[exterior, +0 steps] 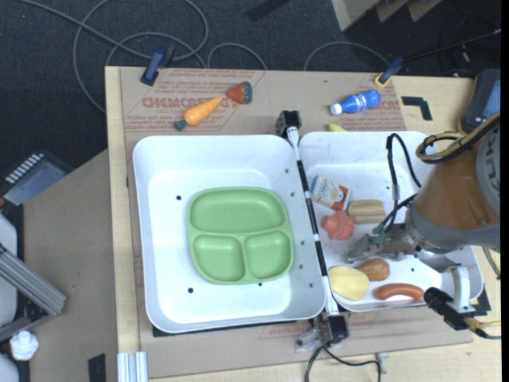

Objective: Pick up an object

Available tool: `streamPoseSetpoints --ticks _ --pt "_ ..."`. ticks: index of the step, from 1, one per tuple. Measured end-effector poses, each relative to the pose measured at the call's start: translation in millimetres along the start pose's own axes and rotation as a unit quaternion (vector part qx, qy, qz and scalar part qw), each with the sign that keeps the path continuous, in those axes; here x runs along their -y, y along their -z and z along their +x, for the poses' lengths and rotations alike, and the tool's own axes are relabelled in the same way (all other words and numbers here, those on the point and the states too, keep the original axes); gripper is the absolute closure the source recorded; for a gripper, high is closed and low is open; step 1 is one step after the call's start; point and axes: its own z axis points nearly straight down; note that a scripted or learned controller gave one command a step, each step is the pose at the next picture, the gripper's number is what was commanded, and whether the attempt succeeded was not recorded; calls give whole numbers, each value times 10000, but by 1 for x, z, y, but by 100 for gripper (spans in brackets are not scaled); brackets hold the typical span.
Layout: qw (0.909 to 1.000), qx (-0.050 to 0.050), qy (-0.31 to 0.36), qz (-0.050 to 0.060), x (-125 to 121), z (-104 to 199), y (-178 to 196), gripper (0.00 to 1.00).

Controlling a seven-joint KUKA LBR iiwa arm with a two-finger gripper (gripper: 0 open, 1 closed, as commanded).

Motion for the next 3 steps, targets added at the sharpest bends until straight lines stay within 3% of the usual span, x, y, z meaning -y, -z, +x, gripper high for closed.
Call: streamPoseSetpoints --ticks 1,2,3 --pt "10000 0 1 0 0 -1 0 0" --pt "10000 3 0 -6 0 -1 10 100" --pt "10000 2 0 -4 0 -1 10 0"
